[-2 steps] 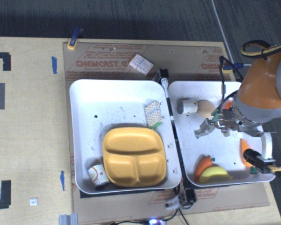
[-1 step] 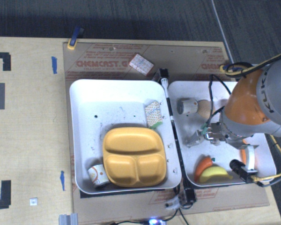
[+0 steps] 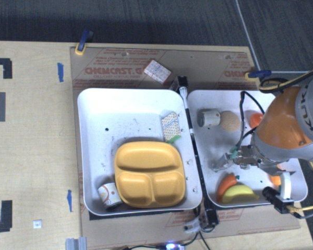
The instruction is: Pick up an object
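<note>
Wooden bench (image 3: 31, 155) carries two white bins side by side on a cardboard sheet. Left bin (image 3: 88, 139): yellow compartment tray (image 3: 148, 173), small patterned cup (image 3: 108, 193) at its lower corner, a patterned packet (image 3: 170, 125) against the right wall. Right bin (image 3: 297, 189): white cylinder (image 3: 209, 118), tan ball (image 3: 229, 121), orange carrot-like piece (image 3: 227, 182) touching a yellow banana-shaped toy (image 3: 239, 192). Arm sits over the right bin, gripper (image 3: 235, 158) low above bare floor, just above the carrot and banana. Jaw state can't be told from this angle; nothing visibly held. Judgement: pick not done yet, no object lifted. Left: close on a target, likely carrot or banana, then lift clear.
</note>
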